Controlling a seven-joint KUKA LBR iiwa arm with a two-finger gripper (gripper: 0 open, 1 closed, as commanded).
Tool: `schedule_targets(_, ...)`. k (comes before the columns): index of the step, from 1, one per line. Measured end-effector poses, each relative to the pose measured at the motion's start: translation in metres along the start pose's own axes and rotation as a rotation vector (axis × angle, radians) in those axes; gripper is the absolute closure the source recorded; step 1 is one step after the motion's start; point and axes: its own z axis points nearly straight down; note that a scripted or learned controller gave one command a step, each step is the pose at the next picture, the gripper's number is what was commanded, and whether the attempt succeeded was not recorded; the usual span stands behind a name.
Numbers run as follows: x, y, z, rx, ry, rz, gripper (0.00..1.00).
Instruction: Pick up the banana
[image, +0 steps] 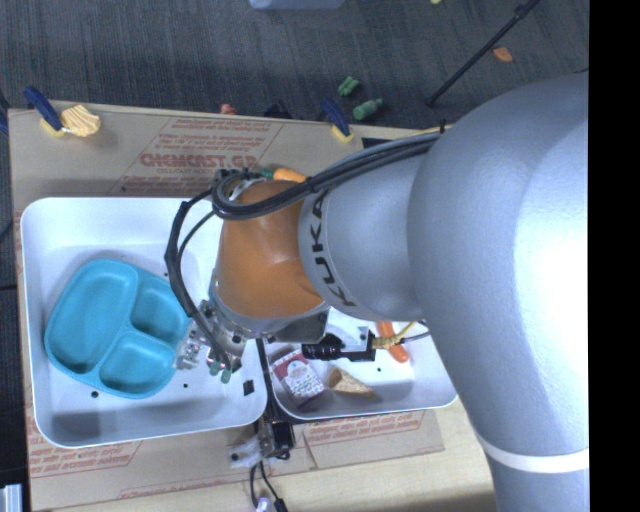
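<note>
Here we log claw low over left bin, beside blue divided tray; we cannot tell its opening. Arm hides most of right bin.

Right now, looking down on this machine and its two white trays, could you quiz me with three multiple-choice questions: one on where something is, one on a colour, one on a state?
1. Where does the divided plate lie?
A. In the left bin
B. In the right bin
C. On the floor

2. What colour is the band above the arm's wrist?
A. Green
B. Orange
C. Purple

3. How does the divided plate lie?
A. Tipped on its edge
B. Upside down
C. Flat, hollows facing up

Answers:
1 A: the plate rests on the left bin's white floor.
2 B: the wide band between the grey arm and the wrist is orange.
3 C: its three compartments show from above.
</note>
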Motion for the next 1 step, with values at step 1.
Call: schedule_targets(1, 0.0167, 0.0268, 0.0459, -0.006, -0.011, -0.527, 1.0)
